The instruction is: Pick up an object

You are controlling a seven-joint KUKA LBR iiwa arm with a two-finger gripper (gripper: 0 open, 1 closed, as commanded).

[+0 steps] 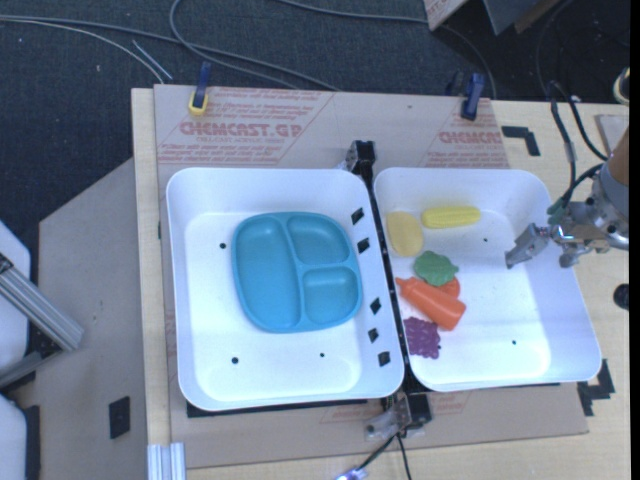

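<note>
The right bin (560, 363) holds several toy foods along its left side: a yellow corn cob (450, 216), a pale yellow piece (404, 234), a green leafy piece (435, 266), an orange carrot (435, 301) and a purple grape bunch (422, 338). My gripper (546, 256) hangs over the bin's right part, well to the right of the foods. It is open, and nothing sits between its fingers.
The left bin (200, 368) holds a blue divided plate (297, 270). A black divider with clips (372, 268) runs between the two bins. Cables hang near the arm at the right.
</note>
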